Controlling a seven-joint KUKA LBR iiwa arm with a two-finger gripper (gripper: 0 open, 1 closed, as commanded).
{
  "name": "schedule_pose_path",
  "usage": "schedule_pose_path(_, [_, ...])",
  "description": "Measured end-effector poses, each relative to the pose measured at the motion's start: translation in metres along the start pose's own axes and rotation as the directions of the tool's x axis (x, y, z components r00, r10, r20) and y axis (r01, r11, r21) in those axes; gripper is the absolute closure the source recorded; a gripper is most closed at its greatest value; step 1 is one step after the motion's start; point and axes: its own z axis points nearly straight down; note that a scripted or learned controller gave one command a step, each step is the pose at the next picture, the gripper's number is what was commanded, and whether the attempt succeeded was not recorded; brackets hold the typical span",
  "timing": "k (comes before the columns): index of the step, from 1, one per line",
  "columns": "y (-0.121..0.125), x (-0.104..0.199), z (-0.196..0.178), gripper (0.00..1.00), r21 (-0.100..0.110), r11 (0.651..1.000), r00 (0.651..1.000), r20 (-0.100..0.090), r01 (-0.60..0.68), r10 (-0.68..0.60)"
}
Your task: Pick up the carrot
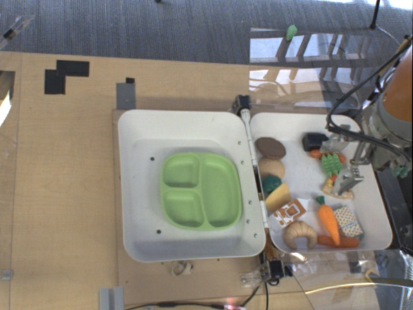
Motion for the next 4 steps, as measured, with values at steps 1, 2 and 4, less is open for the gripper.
schedule_pose_path(1, [-0.025, 0.015, 0.166, 0.00, 0.001, 0.999, 0.999, 0.004, -0.049, 0.049])
schedule_pose_path(2, [-0.024, 0.012, 0.154, 1.00, 0.003, 0.999, 0.999, 0.014, -0.042, 0.042])
schedule_pose_path(4, [-0.023, 0.007, 0.142, 0.00, 0.004, 0.999, 0.999, 0.026, -0.037, 0.037])
